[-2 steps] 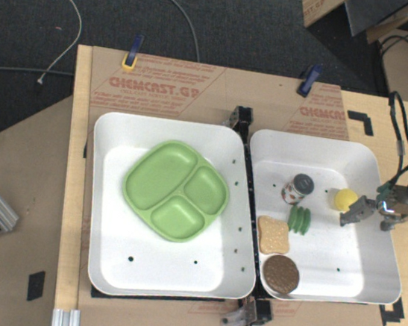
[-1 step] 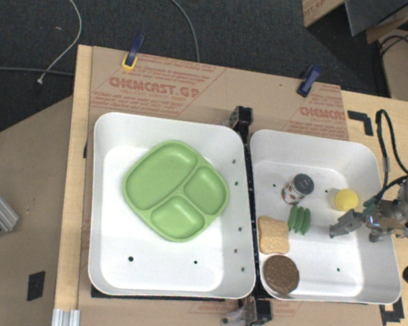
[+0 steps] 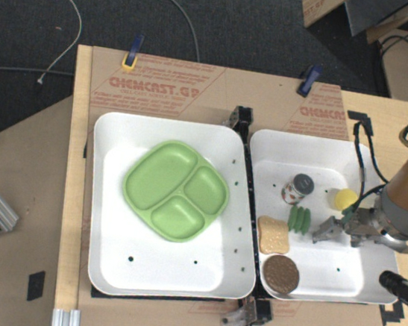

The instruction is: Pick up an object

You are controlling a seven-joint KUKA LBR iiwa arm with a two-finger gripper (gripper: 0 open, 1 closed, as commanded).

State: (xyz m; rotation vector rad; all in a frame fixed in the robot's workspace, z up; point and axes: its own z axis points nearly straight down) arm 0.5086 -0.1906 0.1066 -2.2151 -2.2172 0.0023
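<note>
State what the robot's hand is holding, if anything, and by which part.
Nothing. The hand hangs over the right bin, nothing between its fingers, beside the green object.

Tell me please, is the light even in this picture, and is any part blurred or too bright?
Camera view: light is even and soft; the green tray casts only a faint shadow in the left bin. The white bin walls look bright but not washed out. The small can and the gripper look slightly soft; the cardboard print stays readable.
</note>
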